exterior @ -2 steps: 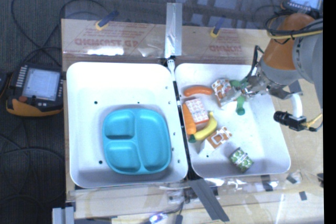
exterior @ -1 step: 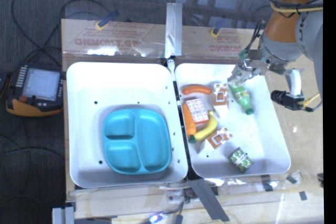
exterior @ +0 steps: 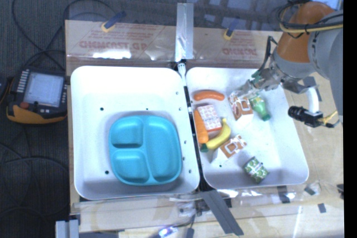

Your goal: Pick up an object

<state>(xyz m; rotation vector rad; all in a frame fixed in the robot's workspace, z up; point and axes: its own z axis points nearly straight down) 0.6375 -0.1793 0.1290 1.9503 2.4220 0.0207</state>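
Observation:
My gripper (exterior: 255, 86) hangs low over the back of the right bin (exterior: 290, 136), reaching in from the right. Just below it lie a small white and brown carton (exterior: 240, 107) and a green bottle (exterior: 261, 109). To its left rests an orange sausage (exterior: 208, 96). Further forward, a red and white box (exterior: 210, 117) lies beside a carrot (exterior: 200, 128) and a yellow banana (exterior: 218, 137). Another small carton (exterior: 233, 146) and a green can (exterior: 255, 169) sit toward the bin's front.
The left bin (exterior: 89, 92) holds a blue divided plate (exterior: 145, 149). A ridge between the bins (exterior: 191, 131) separates them. A handheld control pad (exterior: 38, 95) lies on the floor at the left.

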